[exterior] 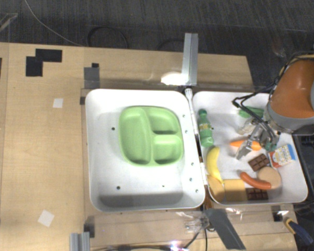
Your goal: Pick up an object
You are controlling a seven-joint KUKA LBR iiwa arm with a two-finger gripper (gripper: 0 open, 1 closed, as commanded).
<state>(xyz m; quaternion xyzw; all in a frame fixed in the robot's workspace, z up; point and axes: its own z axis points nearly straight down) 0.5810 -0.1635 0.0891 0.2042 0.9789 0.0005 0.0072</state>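
From the camera view, the gripper (253, 141) hangs at right of frame, fingers spread, holding nothing, over an orange carrot (245, 144) in the right bin (298, 192). The crowded chocolate (259, 162) and sausage (255, 181) could make it slip or snag.

Even overhead light, glare on the metal post (190, 56), soft overall focus.
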